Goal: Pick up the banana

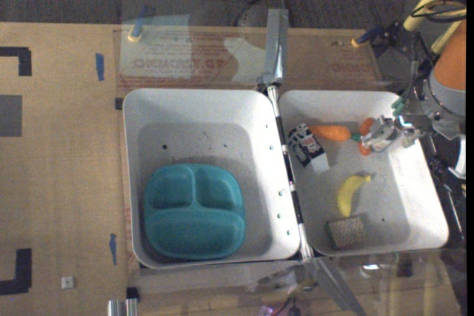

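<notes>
Whether the jaws of the gripper (380, 134) are parted or closed cannot be told, nor can anything be seen held; it is seen at the right bin's (415, 229) upper right, beside a carrot (330, 133). The banana (351, 192) is seen lying apart below, near a sponge (346, 230)

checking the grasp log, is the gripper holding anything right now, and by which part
Nothing is held. The gripper sits in the right bin by the carrot's end, while the banana lies apart on the bin floor.
</notes>
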Controlling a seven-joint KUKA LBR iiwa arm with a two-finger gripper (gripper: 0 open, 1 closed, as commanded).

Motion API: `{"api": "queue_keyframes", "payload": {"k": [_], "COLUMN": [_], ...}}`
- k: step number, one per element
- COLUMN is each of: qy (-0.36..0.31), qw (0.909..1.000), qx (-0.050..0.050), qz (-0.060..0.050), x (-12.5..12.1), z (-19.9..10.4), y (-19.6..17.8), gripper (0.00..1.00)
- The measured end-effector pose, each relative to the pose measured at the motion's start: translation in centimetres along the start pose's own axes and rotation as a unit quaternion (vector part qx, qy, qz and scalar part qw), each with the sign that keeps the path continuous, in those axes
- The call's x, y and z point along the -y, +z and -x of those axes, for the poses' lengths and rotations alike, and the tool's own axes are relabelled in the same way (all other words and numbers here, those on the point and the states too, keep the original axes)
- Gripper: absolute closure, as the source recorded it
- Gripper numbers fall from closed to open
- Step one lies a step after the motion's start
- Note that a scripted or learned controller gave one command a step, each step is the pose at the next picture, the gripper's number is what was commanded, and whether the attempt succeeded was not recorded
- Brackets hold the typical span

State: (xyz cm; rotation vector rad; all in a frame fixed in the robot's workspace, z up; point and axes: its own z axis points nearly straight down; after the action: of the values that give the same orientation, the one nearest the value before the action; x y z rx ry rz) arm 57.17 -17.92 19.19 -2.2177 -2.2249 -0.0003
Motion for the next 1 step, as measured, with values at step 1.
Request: {"api": "queue_keyframes", "payload": {"k": [1], "qy": [0.042], "qw": [0.9991], "qx": [0.000], "qz": [0.004], "x": [3.28], "z": [-8.15], "y": [9.29], "gripper": [0.00]}}
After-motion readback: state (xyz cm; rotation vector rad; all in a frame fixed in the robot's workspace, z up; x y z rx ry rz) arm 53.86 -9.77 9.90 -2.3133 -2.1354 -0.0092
